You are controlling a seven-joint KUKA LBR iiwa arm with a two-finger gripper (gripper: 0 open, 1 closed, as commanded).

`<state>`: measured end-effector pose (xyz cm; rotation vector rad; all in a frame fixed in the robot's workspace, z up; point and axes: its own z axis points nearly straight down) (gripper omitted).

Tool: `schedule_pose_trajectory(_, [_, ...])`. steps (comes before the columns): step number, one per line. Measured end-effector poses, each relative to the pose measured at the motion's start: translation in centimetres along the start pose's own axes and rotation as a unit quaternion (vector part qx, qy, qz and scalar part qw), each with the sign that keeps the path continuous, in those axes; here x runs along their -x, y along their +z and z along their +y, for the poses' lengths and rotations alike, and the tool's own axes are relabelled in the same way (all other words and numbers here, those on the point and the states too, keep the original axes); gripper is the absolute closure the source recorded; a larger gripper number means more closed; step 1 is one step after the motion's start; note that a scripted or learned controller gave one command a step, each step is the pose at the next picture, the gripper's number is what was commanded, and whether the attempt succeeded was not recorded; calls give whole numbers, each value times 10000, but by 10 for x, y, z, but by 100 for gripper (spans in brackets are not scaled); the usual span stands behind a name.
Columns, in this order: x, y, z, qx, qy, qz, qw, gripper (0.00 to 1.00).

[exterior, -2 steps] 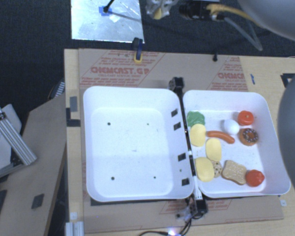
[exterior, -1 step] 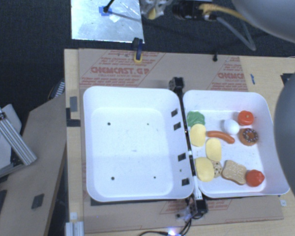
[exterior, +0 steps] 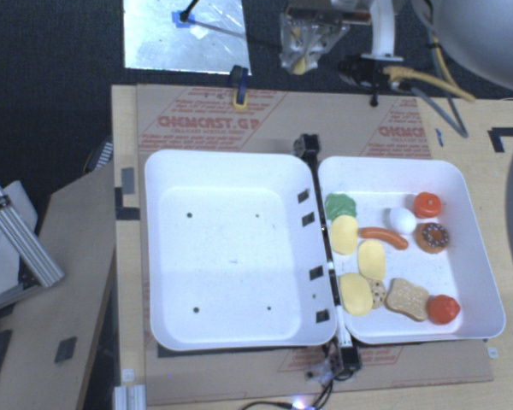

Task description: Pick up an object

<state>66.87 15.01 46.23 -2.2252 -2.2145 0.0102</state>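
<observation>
Gripper (exterior: 301, 56) parked at top centre of frame, well above right bin (exterior: 474, 229), seemingly clamped on small yellow piece (exterior: 300, 63), clear of remaining toy food.

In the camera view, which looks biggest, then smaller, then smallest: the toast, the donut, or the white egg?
1. Toast, biggest.
2. Donut, in the middle.
3. White egg, smallest, though only slightly smaller than the donut.
All three lie in the right bin, about equally far from the camera.

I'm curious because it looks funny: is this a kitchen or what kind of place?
Probably a robot lab, not a kitchen. A gripper hangs over a bench with two white bins, and the toy food looks like practice objects.
</observation>
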Motion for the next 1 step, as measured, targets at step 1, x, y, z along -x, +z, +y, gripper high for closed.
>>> schedule_pose_trajectory(1, [-17,-35,-1,56,-42,19,10000,100])
